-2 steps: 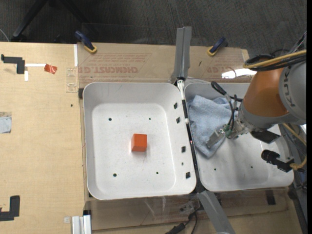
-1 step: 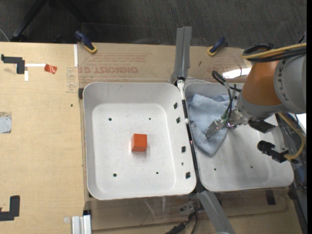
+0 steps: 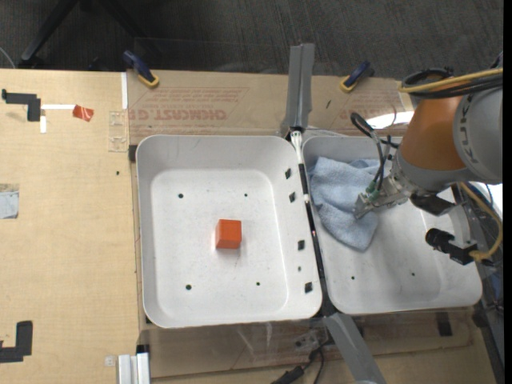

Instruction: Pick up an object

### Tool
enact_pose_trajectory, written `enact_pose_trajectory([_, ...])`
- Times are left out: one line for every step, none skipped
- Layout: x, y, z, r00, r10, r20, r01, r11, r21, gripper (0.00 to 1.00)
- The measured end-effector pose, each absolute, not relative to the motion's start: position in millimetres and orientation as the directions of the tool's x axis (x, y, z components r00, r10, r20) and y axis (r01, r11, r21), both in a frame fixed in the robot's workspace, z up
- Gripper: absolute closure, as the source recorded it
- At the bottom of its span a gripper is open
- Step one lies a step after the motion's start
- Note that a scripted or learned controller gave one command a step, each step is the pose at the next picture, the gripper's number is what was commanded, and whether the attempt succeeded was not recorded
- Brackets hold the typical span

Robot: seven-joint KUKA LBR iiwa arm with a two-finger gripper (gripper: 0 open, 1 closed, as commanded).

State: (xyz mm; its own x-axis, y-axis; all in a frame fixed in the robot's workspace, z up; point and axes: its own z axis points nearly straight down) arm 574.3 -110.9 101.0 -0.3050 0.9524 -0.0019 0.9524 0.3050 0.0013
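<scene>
Orange block (image 3: 229, 234) lies alone mid left bin (image 3: 160, 294), untouched. Beyond, in the right bin (image 3: 416, 286), the gripper (image 3: 370, 204) presses at the blue cloth's (image 3: 340, 194) edge; finger state: cannot tell. Grasp stage, judged. Next: close firmly, then lift straight.

Soft blue cloth (image 3: 342, 202), smooth white plastic bins (image 3: 160, 238), matt cardboard bench (image 3: 64, 238).

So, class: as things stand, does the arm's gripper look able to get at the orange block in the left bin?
Probably yes. The orange block sits alone in the left bin, uncovered from above. The gripper is over the blue cloth in the right bin; only the low divider lies between.
</scene>
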Motion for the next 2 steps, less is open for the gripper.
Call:
enact_pose_trajectory([620.5,-97.0,198.1,-0.236,0.972,-0.002,0.972,0.236,-0.001,1.0])
enact_pose_trajectory([649.6,-49.7,200.1,-0.089,0.996,-0.003,0.996,0.089,-0.002,1.0])
